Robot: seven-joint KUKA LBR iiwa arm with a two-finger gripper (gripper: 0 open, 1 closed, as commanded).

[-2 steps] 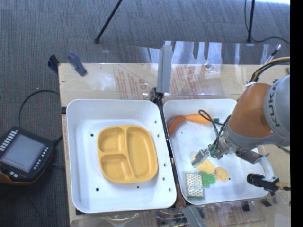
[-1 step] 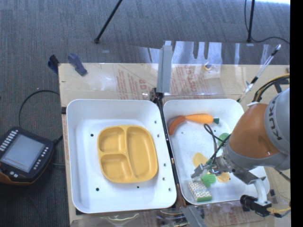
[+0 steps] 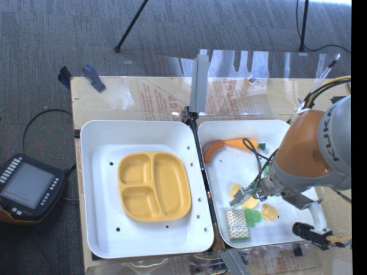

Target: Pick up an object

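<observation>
Gripper (image 3: 243, 196) low in right bin (image 3: 221, 132), over cluster of small items; finger state: cannot tell, nothing visibly held. Directly below tip: green piece (image 3: 252, 216), touching packet (image 3: 236, 224); yellow pieces (image 3: 269, 212) beside. Orange curved object (image 3: 226, 146) near back wall, well apart from gripper. Pick judged not yet done: grasp and lift remain. Left bin (image 3: 97, 153) holds yellow divided tray (image 3: 153, 186).

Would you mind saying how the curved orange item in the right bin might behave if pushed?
The orange item looks smooth and curved, so it may pivot or slide. It lies flat in the right bin, so tipping seems unlikely. It is probably rigid and light.
</observation>
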